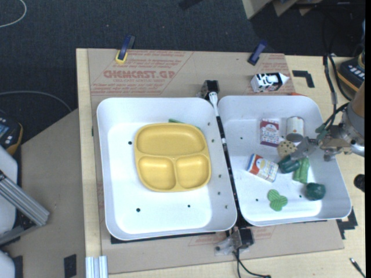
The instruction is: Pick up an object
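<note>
Gripper (298, 147) low at right bin's (249, 210) right edge, over crowded pile: dark green piece (288, 165), light green block (302, 171), beige cookie (284, 149). Grip state: cannot tell. Risk: objects touching, may pinch two or slip off.

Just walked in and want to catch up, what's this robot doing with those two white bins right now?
The arm reaches in from the right, and its gripper is down in the right bin, among a cluster of small items: a dark green toy, a light green piece and a tan block. It seems to be trying a pick, but I can't tell whether it has hold of anything. The left bin holds a yellow divided tray.
</note>
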`<state>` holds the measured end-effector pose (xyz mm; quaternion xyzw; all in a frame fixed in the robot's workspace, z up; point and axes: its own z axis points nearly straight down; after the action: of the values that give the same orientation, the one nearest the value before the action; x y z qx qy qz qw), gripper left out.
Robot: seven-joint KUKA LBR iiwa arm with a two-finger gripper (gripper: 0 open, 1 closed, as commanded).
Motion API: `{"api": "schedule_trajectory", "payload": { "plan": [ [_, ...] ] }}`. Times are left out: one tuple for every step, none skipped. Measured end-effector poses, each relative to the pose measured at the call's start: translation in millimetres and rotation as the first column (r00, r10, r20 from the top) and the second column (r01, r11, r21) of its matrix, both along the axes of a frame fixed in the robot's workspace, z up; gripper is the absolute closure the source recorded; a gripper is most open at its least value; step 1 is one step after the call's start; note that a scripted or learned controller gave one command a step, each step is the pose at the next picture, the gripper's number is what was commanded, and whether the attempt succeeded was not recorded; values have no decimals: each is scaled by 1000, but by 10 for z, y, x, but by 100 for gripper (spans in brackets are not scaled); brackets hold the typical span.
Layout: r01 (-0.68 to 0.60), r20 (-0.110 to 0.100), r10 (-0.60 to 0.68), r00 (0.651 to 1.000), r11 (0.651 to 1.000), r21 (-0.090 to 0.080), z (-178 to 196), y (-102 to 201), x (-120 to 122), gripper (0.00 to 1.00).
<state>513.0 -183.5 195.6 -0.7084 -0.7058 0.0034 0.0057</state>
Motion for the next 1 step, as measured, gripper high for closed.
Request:
{"api": "schedule_trajectory", "payload": {
  "plan": [
    [-4, 13, 4, 1000, 1000, -3, 65, 3, 32, 0]
  ]
}}
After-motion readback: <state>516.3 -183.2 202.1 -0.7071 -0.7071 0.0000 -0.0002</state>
